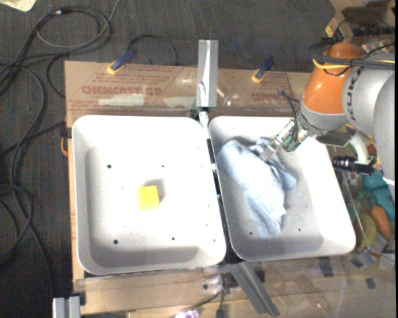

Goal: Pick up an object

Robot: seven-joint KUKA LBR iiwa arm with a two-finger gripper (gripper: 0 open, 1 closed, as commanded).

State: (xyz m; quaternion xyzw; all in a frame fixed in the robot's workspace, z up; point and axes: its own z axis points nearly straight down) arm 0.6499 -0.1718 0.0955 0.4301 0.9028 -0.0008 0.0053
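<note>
Gripper (268,148) tips hidden against crumpled blue cloth (260,185), grasp unclear

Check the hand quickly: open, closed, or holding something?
Hand: down at the upper edge of the pale blue cloth in the right bin; open or closed cannot be told, no grasp visible.

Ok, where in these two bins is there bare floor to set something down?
The left bin is mostly bare: open floor lies all around the yellow block, widest toward its upper wall. The right bin is crowded: the pale blue cloth covers its middle and left, with the pincer at the cloth's top edge. Bare strips remain along its right wall and lower right corner.
</note>
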